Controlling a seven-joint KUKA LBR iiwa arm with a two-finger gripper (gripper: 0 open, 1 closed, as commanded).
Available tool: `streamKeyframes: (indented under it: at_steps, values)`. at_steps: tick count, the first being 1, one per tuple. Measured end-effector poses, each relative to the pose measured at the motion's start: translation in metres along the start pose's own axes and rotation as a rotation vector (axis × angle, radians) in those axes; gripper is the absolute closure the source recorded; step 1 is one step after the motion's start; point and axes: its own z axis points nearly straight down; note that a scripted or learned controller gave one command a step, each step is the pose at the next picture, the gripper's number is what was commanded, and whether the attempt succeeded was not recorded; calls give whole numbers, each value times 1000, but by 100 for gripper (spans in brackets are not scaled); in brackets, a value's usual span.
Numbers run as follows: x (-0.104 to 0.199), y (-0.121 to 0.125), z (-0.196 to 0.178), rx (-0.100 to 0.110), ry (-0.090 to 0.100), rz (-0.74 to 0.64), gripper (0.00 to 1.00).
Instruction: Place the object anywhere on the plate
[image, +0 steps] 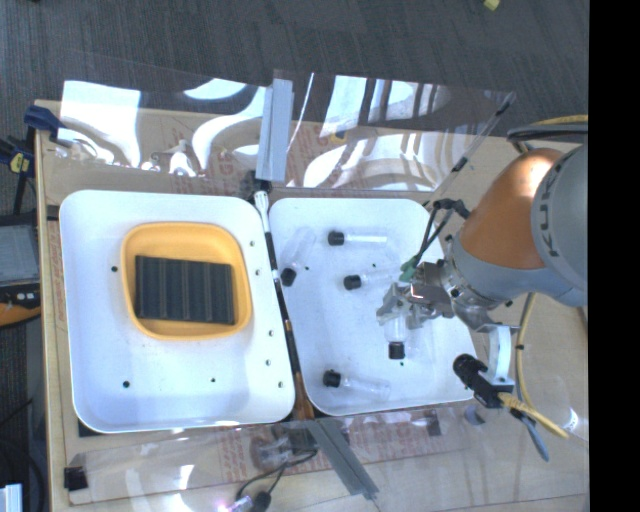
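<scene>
**Inspector:** Status of the plate?

**Assistant:** The yellow plate (180, 240) sits in the left bin (90, 380), carrying only a dark ridged insert (187, 289). None of the loose items rests on it, so by my reading the placing is not yet done.

**Inspector:** And the objects?

**Assistant:** All in the right bin (320, 225). I count several clear tubes with black caps: one near the top (355, 239), one low at the front (350, 381), one upright-looking beneath the claw (396, 345), plus loose black caps near the middle (352, 283) and by the left wall (288, 276).

**Inspector:** The claw?

**Assistant:** The claw (403, 312) hangs over the right bin's right half, just above the tube there. Glare and clear plastic blur that spot; I cannot tell how far it is open, nor whether anything is in it.

**Inspector:** Remaining work?

**Assistant:** In my judgement nearly all: secure a tube, carry it across the divider (277, 300), set it on the plate.
</scene>
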Motion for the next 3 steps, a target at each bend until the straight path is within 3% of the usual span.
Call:
streamKeyframes:
  at_steps: [1,2,3]
  values:
    - [57,-25,43,3,3,-280,100]
    - [107,-34,-18,-3,1,-516,100]
    - [127,-13,-43,-2,0,-675,100]
